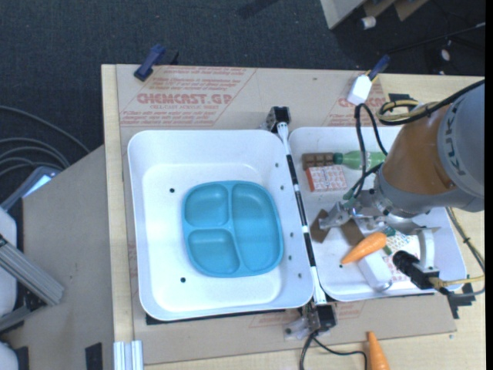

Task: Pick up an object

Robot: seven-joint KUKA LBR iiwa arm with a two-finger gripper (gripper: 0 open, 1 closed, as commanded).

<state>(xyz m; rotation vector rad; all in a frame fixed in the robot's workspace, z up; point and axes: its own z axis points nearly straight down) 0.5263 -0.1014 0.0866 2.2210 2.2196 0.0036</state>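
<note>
Robot lab: white bins (146, 160) on bench (192, 99) (loose cables (31, 141) beside).

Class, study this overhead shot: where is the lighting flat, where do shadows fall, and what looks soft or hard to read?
Camera view: even light, no harsh glare on the left bin; the blue tray is crisp with a faint shadow; the arm darkens the right bin beneath it; the hand looks dim and slightly soft, and the carrot stays sharp.

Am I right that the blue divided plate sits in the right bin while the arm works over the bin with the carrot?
Not quite. The camera view shows the blue divided plate in the left bin, not the right. The arm does work over the right bin, where the carrot lies.
</note>
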